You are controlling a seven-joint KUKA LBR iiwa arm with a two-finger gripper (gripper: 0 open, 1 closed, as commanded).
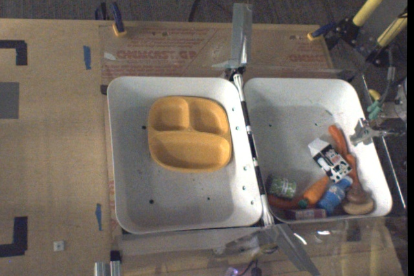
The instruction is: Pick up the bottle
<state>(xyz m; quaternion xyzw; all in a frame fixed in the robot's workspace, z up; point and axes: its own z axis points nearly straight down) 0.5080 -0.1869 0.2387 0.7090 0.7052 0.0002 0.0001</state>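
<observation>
A small blue bottle (334,196) with a pale label lies near the front right corner of the right bin (291,106). It is wedged among other items: an orange carrot-like piece (316,190) on its left, a brown rounded object (358,204) on its right and a black-and-white carton (331,161) just behind it.
A yellow divided plate (189,133) rests in the left bin (129,191). The right bin also holds a green can (282,187), an orange-red stick (339,140) and a flat red bar (305,213). A metal clamp (366,132) overhangs that bin's right rim.
</observation>
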